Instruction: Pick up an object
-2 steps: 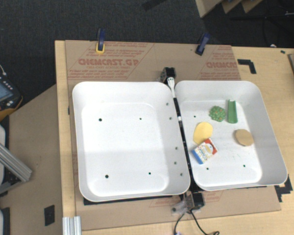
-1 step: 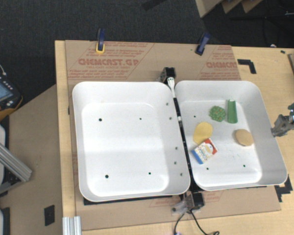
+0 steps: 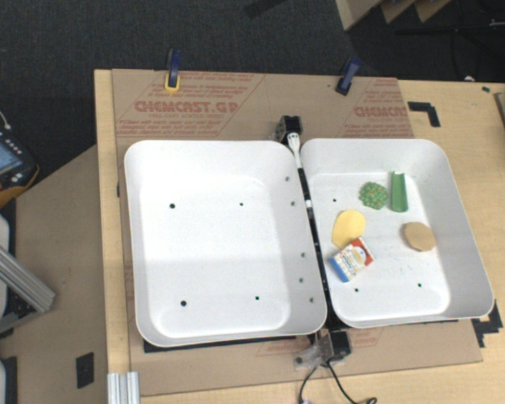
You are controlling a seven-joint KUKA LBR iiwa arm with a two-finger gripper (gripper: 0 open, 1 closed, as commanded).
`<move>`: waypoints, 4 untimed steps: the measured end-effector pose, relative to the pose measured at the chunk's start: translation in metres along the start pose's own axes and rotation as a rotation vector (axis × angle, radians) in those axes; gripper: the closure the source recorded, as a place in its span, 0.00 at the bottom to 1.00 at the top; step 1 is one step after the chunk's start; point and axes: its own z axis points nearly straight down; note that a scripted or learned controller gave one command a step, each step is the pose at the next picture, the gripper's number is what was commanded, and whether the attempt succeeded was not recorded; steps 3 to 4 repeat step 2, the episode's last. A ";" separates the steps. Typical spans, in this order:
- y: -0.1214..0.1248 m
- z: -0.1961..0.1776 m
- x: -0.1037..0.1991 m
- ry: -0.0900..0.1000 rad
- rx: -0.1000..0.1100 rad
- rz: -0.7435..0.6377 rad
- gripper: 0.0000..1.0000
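- Two shallow white bins sit side by side on a brown cardboard-covered tabletop (image 3: pixel 236 99), seen from above at a slant.
- The right bin (image 3: pixel 454 284) holds five small objects, all gathered in its upper and middle area.
- A green bumpy ball (image 3: pixel 373 194) lies just beside an upright-lying green stick (image 3: pixel 399 191), the pair near the bin's far wall.
- A yellow rounded piece (image 3: pixel 348 225) rests against a small red, white and blue packet (image 3: pixel 351 260), close to the bin's left wall.
- A tan round object (image 3: pixel 419 236) lies apart from them, towards the right.
- The left bin (image 3: pixel 151 310) shows its white floor with four dark dots.
- Two blue clamps (image 3: pixel 172 70) grip the cardboard's far edge.
- The state of the fingers cannot be told.
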 end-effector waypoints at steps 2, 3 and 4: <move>0.009 0.087 -0.030 0.008 0.022 0.003 1.00; 0.009 0.087 -0.030 0.008 0.022 0.003 1.00; 0.009 0.087 -0.030 0.008 0.022 0.003 1.00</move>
